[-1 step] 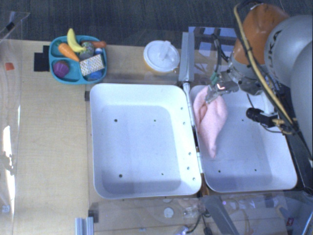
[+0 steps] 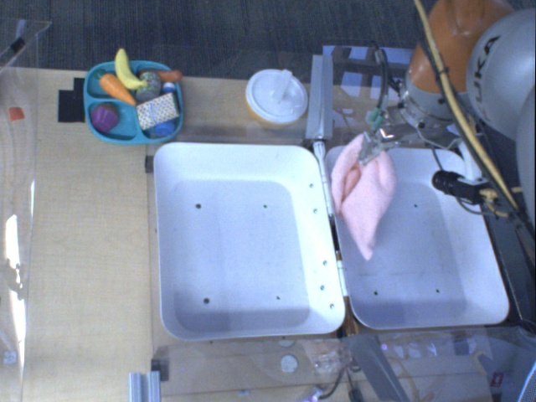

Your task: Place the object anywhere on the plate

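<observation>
A pink cloth (image 2: 365, 193) hangs in a bunched drape from my gripper (image 2: 373, 135), its top pinched between the fingers. The gripper is shut on it above the left part of the right bin (image 2: 435, 266), and the cloth's lower tip reaches down towards that bin's floor. The blue divided plate (image 2: 118, 137) sits on the bench at the far left, well beyond the left bin (image 2: 243, 241). It carries toy food: a banana (image 2: 126, 69), a carrot (image 2: 115, 88), a purple piece (image 2: 105, 117) and several others.
A round white and yellow lidded container (image 2: 276, 96) stands on the bench behind the left bin, between the plate and my gripper. A metal divider (image 2: 317, 107) runs between the two bins. A black block (image 2: 69, 105) lies left of the plate.
</observation>
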`<state>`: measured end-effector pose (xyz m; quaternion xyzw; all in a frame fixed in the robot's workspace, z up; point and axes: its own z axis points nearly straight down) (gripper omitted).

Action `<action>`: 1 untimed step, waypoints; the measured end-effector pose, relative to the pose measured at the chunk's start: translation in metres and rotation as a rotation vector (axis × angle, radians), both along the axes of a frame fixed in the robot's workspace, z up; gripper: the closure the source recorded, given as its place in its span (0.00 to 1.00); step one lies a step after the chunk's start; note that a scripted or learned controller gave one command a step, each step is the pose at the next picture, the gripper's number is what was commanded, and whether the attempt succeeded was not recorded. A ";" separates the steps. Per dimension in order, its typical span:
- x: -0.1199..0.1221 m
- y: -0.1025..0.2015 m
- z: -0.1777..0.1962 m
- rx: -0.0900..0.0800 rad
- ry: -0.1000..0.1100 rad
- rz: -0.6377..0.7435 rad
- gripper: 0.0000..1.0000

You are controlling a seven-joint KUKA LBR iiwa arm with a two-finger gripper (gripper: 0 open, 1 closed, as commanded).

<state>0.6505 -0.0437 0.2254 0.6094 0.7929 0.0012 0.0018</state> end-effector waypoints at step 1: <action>-0.014 0.053 0.009 -0.001 0.001 0.405 1.00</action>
